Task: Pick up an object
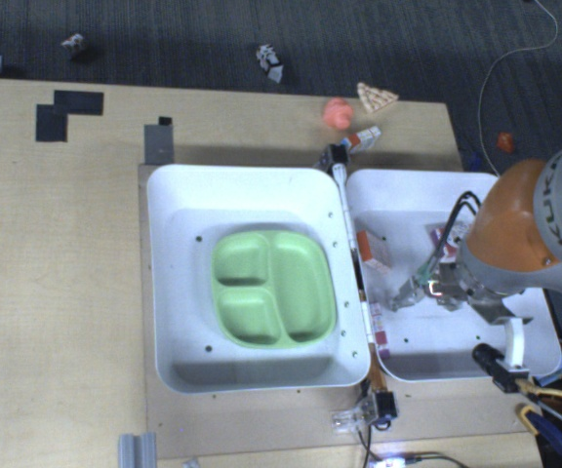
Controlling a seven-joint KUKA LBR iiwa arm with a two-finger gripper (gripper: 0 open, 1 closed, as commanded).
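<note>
The grey arm with its orange band reaches into the right bin from the right. Its gripper is low over the bin floor, left of the bin's middle. A small red and white object lies near the bin's left wall, just above and left of the gripper. Another small reddish object peeks out beside the arm's cable. The arm's body hides much of the bin's right half. I see nothing clearly held.
The left bin holds a green divided tray. Behind the bins, a pink ball, a wedge-shaped toy and a small tube lie on the bench. Cables trail at the lower right.
</note>
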